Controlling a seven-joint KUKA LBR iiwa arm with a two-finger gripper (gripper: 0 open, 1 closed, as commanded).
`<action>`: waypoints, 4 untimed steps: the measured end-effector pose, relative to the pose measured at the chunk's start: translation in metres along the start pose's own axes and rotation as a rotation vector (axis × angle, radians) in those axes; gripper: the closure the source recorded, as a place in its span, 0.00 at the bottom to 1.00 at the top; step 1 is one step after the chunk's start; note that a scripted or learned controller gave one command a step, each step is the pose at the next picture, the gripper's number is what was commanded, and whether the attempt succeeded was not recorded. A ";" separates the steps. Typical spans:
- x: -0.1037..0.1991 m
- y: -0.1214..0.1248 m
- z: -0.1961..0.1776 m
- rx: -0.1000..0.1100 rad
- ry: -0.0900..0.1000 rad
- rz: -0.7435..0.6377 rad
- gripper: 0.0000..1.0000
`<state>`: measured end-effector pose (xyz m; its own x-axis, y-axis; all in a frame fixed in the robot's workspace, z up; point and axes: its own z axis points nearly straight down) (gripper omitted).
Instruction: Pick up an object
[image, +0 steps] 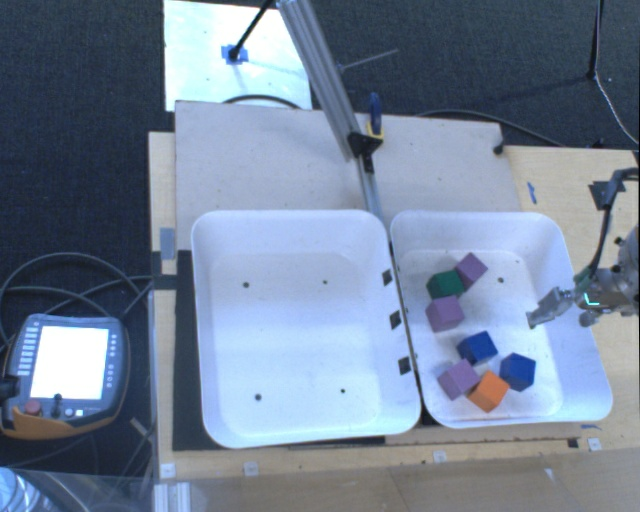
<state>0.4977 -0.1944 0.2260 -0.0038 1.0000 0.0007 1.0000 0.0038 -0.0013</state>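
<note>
Several small blocks lie in the right bin (540, 235). A purple block (471, 269) touches a green block (446, 284), and another purple block (444, 313) lies just below them. Lower down are a blue block (477, 346), a second blue block (517, 371), a purple block (459, 378) and an orange block (488, 391) close together. My gripper (548, 308) reaches in over the bin's right side, pointing left. It is to the right of the blocks, apart from all of them, with nothing seen in it.
The left bin (290, 225) stands beside the right one, with small black clips along the shared edge. A slanted metal pole (330, 85) crosses the back of the bench. A teach pendant (65, 372) lies at the far left on the floor.
</note>
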 end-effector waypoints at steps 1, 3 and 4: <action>0.000 0.001 -0.002 -0.003 -0.001 0.000 0.00; -0.015 -0.013 0.097 0.002 0.000 0.003 0.00; -0.015 -0.010 0.135 -0.006 0.001 0.003 0.00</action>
<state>0.4873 -0.2091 0.0907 -0.0011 1.0000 0.0013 1.0000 0.0011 0.0049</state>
